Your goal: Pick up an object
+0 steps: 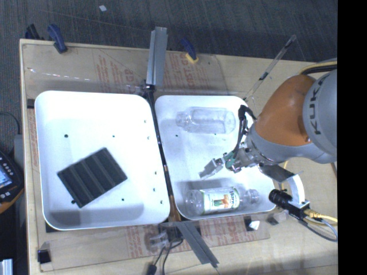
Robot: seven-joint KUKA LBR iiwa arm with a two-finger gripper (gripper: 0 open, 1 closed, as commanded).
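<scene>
- The bench [86, 62] is a pale wooden board that carries two shallow white bins side by side, and a grey bar [156, 56] stands at its far edge above the seam between them.
- The left bin [43, 153] holds one thing: a dark ribbed rectangular pad [92, 177], lying flat and turned at a slant, nearer the bin's front left corner than its far edge.
- The right bin [172, 153] holds two clear plastic bottles, both lying on their sides.
- The unlabelled clear bottle [205, 120] lies along the right bin's far edge, well apart from the gripper.
- The labelled bottle [221, 200], with a white and orange label, lies along the right bin's front edge, its cap end toward the right corner.
- The grey arm with its orange band [282, 114] reaches in over the right bin's right edge.
- The gripper [211, 168] hangs over the middle of the right bin, between the two bottles, and points toward the bin's left edge.
- Whether its fingers stand apart or together cannot be told from this view; nothing shows between them, and the labelled bottle lies just below and apart from the tip.
- Blue clamps [56, 37] sit at the bench's far edge.
</scene>
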